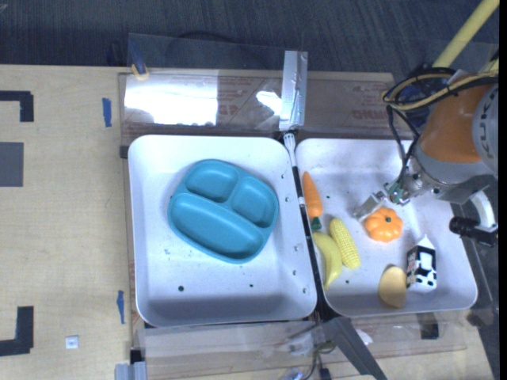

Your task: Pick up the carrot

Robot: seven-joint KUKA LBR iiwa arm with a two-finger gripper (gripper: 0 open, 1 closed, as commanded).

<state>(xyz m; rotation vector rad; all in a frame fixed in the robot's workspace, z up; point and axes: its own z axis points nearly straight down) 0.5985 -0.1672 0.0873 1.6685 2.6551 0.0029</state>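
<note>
On the bench [63,236], two shallow white bins are set side by side, and pieces of blue and black tape are seen on the bare wood to their left. At the right edge of the scene, the grey arm [463,145] with its orange band is seen reaching over the far right part of the right bin [348,161]. The left bin [150,291] is occupied by a blue divided plate [223,209], which is laid near the middle with its compartments facing up.

Inside the right bin, the gripper [379,203] is lowered toward the floor just on the far side of a small orange pumpkin [383,225]; whether its jaws are spread or pressed together cannot be told, and nothing is seen pinched between them. The carrot [312,195] is laid along the left wall of the right bin, toward the far end, well apart from the gripper and untouched. Just on the near side of it, a banana [327,257] is laid along the same wall, with an ear of corn [344,242] beside it on the right. A yellowish rounded item [393,285] is placed near the near right corner, and a small black-and-white toy [422,268] is set just to its right.
</note>
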